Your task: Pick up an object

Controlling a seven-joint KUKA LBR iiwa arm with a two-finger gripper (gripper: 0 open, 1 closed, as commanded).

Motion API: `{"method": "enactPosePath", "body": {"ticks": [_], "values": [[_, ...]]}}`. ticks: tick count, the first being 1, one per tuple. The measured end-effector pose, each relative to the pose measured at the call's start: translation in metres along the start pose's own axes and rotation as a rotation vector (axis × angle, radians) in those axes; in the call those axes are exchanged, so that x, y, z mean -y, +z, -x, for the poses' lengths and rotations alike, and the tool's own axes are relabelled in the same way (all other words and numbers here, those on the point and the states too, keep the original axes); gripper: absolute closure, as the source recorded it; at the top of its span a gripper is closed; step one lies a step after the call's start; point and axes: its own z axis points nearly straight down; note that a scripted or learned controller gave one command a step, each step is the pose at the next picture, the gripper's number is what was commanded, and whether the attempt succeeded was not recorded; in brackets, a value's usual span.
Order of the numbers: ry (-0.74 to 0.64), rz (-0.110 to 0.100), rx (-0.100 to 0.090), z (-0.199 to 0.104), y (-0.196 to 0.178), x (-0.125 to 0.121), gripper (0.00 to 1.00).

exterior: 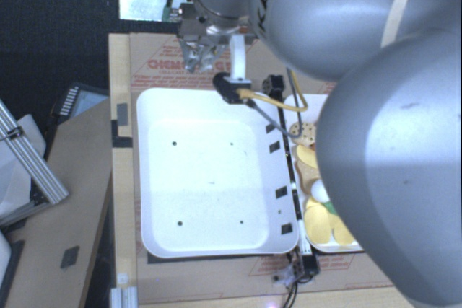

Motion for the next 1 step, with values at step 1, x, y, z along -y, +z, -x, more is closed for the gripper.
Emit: {"method": "enactPosePath", "body": {"ticks": [1], "values": [[0.0,0.0,0.0,0.0,-0.0009,0.0,1.0]]}}
